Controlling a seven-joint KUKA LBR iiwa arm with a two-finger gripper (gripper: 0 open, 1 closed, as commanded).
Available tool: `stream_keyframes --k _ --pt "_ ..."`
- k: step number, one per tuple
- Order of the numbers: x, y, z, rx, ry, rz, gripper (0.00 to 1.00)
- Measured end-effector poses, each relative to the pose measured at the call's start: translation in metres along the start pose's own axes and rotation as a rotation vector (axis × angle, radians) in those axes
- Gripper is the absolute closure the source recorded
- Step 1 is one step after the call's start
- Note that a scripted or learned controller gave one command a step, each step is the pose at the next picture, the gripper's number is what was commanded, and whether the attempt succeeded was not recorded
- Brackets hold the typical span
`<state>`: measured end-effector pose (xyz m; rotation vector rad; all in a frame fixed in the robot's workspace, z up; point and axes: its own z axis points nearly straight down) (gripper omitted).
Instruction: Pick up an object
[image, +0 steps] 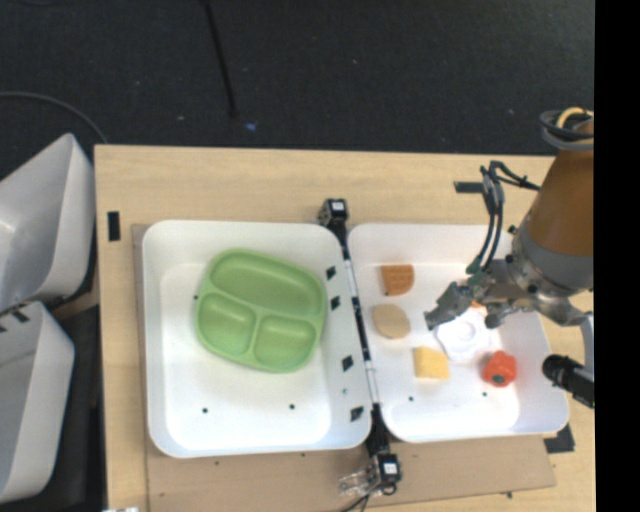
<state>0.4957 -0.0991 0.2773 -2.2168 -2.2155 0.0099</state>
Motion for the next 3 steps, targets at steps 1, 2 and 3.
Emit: stream_keyframes --k 1,2,3 --pt "0.0 0.002 -0.006 -0.012 -0.002 -0.003 0.0" --pt "0.002 0.003 0.058 -0.004 -0.001 0.0 0.0" --pt "-0.001 -0.001 0.101 -0.006 -0.001 0.001 0.0"
